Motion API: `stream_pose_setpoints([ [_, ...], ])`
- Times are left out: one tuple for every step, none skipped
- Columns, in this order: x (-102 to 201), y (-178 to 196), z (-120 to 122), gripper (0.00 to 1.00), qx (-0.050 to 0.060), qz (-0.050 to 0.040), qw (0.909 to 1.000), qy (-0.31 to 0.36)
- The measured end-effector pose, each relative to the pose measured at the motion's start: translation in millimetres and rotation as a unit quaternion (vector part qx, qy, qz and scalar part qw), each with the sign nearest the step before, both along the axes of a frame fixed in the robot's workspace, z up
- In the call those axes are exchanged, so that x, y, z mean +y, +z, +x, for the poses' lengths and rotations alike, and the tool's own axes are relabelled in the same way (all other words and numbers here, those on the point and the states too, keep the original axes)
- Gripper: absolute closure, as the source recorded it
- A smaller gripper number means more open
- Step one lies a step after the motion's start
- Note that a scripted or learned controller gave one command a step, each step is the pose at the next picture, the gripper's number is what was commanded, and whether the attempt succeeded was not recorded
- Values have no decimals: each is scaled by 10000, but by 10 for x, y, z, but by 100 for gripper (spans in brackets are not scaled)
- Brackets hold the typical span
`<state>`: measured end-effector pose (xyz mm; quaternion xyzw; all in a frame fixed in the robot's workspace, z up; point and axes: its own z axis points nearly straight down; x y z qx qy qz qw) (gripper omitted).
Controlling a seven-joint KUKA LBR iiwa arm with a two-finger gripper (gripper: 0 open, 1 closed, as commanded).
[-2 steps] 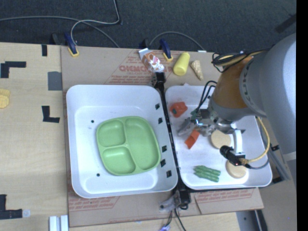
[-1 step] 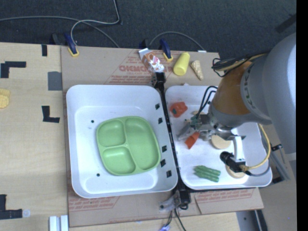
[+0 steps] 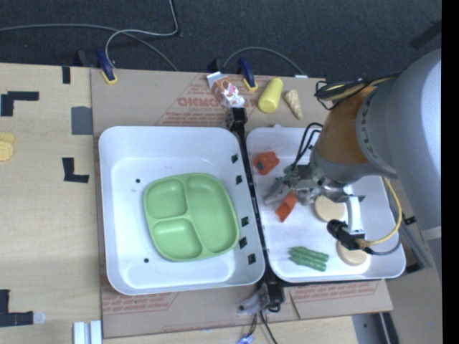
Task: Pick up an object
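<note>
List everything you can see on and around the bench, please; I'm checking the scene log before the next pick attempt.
white bins: 2, white, side by side on the bench, left bin, right bin
divided plate: 1, green, in the left bin
orange-red pieces: 2, one at the right bin's upper left, one by the gripper
green beans: 1 bunch, green, right bin's front
tan round pieces: 2, one under the wrist, one at the front right
yellow object: 1, behind the bins
beige cone-shaped piece: 1, beside the yellow object
small packet: 1, white and red, behind the bins
blue clamps: 2, bench's back edge
gripper: 1, grey, over the right bin
</note>
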<state>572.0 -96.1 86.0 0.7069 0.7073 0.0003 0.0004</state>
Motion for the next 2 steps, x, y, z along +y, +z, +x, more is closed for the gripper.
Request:
stream_pose_setpoints([
  [-8, 98, 3, 100, -10, -16, 10000, 0],
  [-8, 97, 2, 0, -10, -15, 10000, 0],
])
